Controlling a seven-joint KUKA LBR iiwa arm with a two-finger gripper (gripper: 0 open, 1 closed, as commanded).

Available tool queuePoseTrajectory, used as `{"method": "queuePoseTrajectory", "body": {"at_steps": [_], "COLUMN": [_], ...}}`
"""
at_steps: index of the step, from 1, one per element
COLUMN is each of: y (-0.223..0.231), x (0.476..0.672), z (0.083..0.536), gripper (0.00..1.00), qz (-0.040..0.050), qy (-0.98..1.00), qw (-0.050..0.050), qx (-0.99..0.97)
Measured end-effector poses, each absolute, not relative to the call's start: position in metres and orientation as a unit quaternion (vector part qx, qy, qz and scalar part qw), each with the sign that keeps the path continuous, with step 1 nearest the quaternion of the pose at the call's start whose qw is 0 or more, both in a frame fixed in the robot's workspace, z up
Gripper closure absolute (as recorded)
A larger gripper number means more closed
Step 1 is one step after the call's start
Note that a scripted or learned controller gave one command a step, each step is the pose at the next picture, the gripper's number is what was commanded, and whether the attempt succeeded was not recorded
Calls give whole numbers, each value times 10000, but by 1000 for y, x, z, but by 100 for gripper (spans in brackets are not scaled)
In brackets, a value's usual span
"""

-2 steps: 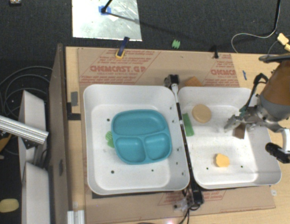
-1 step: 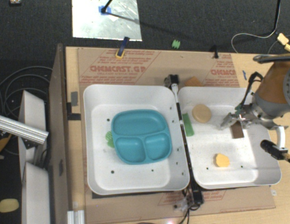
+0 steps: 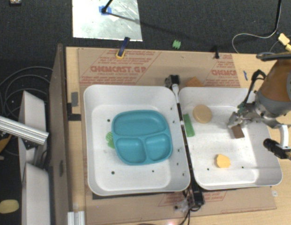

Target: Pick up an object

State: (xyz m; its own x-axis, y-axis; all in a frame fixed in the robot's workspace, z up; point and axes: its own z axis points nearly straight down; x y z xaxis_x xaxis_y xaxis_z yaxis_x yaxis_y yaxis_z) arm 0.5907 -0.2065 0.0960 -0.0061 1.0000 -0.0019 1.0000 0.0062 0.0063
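In the right bin point(image 3: 257, 172) lie a round tan piece point(image 3: 202, 114) at the back left, a small yellow piece point(image 3: 223, 161) near the front, and a green block point(image 3: 188, 125) against the left wall. A small brown block point(image 3: 237, 132) sits toward the right of the bin. My gripper point(image 3: 237, 121) is directly over the brown block and touches or nearly touches its top. Whether the block is in its grasp is unclear.
The left bin point(image 3: 96, 172) holds a blue divided tray point(image 3: 142, 136) with a bit of green point(image 3: 109, 137) poking out at its left edge. An orange object point(image 3: 193, 82) lies on the cardboard behind the bins. The arm point(image 3: 279, 90) comes in over the right bin's right side.
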Motion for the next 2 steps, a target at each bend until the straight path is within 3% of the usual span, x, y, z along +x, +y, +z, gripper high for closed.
{"method": "queuePoseTrajectory", "body": {"at_steps": [1, 2], "y": [-146, -22], "x": [622, 590], "z": [84, 191], "gripper": [100, 100], "qz": [23, 46], "qy": [7107, 7127], "qw": [8, 12], "qx": [7035, 7014]}}
